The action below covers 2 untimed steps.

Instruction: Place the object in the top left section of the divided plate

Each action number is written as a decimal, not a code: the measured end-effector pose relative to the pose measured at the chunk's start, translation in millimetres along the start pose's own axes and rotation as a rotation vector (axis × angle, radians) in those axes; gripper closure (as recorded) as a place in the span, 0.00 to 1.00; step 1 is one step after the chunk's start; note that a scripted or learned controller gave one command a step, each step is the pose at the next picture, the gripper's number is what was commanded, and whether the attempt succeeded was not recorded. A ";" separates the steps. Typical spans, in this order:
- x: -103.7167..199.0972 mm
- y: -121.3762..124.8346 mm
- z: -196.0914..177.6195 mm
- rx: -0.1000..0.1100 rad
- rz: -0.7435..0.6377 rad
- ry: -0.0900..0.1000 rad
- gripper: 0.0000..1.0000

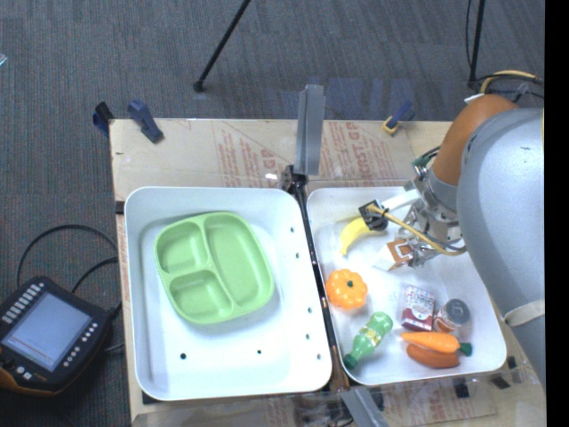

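A light green divided plate (213, 265) lies in the left bin (160, 363), and its three sections hold nothing. My gripper (404, 254) hangs over the right bin (333, 205), just right of a yellow banana (353, 235). It is open and nothing sits between its fingers. Below the gripper in that bin lie an orange pumpkin (346, 289), a green bottle (368, 338), a red packet (417, 307), a small grey can (456, 312) and a carrot (430, 342).
The arm's grey body covers the right bin's right side. A raised divider (308, 229) separates the two bins. Blue clamps (142, 118) sit on the bench's back edge. A teach pendant (44, 332) lies on the floor at left.
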<state>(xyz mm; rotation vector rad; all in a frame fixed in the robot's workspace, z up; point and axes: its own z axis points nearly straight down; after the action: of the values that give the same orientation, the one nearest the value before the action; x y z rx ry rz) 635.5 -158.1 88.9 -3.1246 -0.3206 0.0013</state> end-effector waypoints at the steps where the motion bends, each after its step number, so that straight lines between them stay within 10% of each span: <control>1: -1.7 41.4 -0.4 0.015 -0.015 0.003 1.00; 2: -88.8 22.7 -0.4 0.011 -0.022 0.001 1.00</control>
<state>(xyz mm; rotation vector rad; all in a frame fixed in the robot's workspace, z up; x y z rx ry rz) 553.2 -198.4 89.3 -3.1103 -0.3542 0.0015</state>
